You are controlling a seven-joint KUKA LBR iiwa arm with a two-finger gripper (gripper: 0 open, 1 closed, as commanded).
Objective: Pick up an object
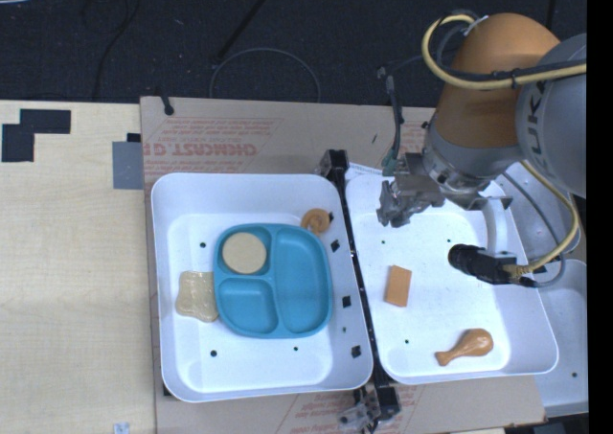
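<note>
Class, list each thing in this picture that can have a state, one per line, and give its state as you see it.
Gripper: over the right bin's upper left part, nothing visibly in its grasp.
Blue tray: flat in the left bin, round cracker in its upper-left compartment.
Orange block: lying loose in the right bin.
Drumstick: lying on its side in the right bin.
Small brown piece: resting by the left bin's right wall.
Pale slice: flat beside the tray.

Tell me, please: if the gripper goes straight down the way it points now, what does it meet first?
Most likely the bare white floor of the right bin. The gripper hangs over the bin's upper left part, and the orange block lies nearer the camera, apart from that line. Depth is hard to judge from one slanted view.
</note>
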